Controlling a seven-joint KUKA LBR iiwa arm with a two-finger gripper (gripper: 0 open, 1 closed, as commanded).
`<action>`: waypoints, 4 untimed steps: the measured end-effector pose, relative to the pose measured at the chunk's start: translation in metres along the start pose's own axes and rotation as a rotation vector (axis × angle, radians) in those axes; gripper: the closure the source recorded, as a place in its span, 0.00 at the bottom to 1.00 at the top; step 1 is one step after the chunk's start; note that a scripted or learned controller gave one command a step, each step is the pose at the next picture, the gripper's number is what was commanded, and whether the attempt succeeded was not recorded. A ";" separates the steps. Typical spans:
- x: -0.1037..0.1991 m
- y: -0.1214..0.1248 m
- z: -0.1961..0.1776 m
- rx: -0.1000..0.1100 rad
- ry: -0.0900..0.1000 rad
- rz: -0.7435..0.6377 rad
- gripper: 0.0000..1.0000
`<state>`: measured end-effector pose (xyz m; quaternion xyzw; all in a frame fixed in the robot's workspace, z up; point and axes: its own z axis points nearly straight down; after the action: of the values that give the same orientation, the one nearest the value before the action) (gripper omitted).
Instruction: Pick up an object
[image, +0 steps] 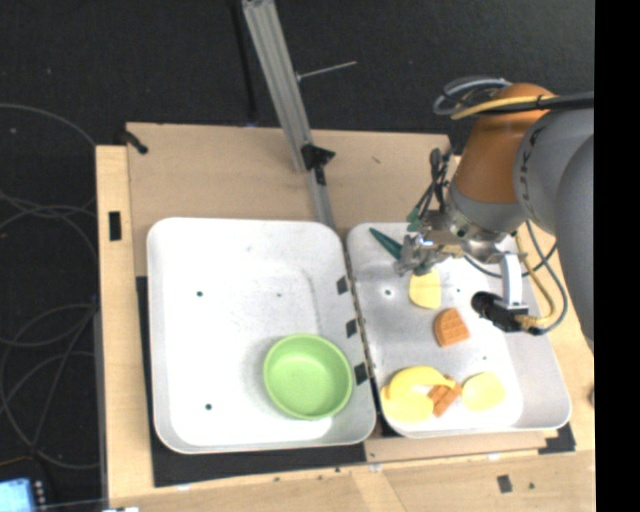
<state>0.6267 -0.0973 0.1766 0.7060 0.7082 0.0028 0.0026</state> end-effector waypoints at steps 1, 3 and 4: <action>0.003 0.001 -0.064 -0.001 -0.001 -0.001 1.00; 0.041 -0.026 -0.081 0.008 -0.001 -0.001 1.00; 0.072 -0.054 -0.075 0.008 -0.001 0.000 1.00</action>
<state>0.5722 -0.0259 0.2510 0.7060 0.7082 -0.0005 0.0003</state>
